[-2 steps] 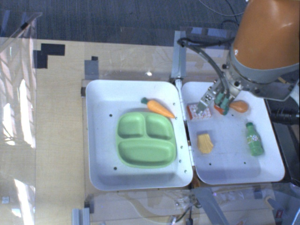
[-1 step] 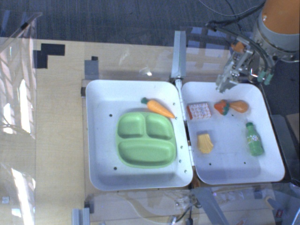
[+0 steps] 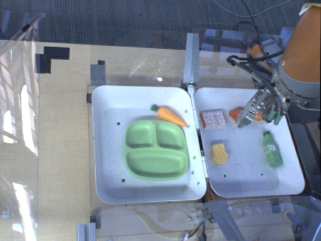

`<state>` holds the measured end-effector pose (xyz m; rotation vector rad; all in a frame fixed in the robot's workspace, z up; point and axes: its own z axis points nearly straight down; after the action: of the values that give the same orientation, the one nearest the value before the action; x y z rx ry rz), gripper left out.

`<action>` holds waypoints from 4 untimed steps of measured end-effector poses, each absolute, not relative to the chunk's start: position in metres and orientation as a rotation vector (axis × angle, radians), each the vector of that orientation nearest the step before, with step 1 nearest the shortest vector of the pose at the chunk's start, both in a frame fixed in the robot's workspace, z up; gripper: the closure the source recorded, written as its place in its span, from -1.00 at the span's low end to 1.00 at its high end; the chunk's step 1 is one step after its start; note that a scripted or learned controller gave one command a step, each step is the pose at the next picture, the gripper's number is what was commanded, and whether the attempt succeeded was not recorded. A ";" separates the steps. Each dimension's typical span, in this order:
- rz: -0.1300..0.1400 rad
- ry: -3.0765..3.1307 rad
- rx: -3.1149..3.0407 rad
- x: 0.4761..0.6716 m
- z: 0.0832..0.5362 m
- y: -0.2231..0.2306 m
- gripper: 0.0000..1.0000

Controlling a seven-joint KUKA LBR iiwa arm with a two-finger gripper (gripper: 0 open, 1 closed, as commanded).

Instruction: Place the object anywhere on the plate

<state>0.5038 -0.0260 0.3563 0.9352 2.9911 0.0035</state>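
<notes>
While my pincer point(image 3: 249, 118) hangs over the right bin point(image 3: 251, 179), whether it is parted or closed I cannot tell. An orange object point(image 3: 234, 114) lies just beside it, partly hidden. The green plate point(image 3: 155, 149) sits in the left bin point(image 3: 108, 134), a carrot point(image 3: 169, 115) at its rim. Both bins rest on a pale wooden counter point(image 3: 60, 134).

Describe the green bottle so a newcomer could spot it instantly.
Look in the right white bin, near its right wall. The green bottle lies there flat, below the gripper. It is the only green item in that bin; its neighbours are yellow, orange and red.
</notes>
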 end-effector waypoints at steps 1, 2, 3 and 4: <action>0.005 2.984 0.958 0.614 0.292 0.013 1.00; 0.007 2.924 1.118 0.553 0.368 0.011 1.00; 0.006 2.722 1.552 0.524 0.366 -0.038 1.00; 0.004 2.732 1.545 0.506 0.206 0.009 1.00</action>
<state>0.5064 0.0094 0.2057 1.5449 2.7321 0.0039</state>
